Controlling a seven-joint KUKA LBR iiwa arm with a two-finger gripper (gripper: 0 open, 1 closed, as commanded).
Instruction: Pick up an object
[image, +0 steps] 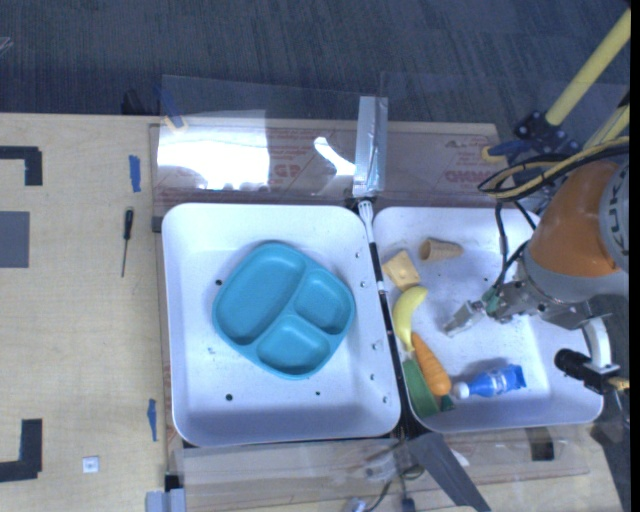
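Observation:
My gripper (463, 319) hangs over the middle of the right bin (520, 225), on the grey arm with the orange band (572, 235) that reaches in from the right. It is above bare bin floor, with nothing visibly in it. To its left lies a yellow banana (405, 312), and above that a tan block (400, 268) and a tan cone (440, 249). Below it lie an orange carrot (432, 366), a green object (419, 392) and a blue-and-white tube (490, 383).
The left bin (190, 390) holds a blue divided plate (284, 308). A metal divider (378, 290) separates the two bins. Cables and a yellow pole (590, 65) sit at the back right. A clear plastic sheet (250, 150) lies behind the bins.

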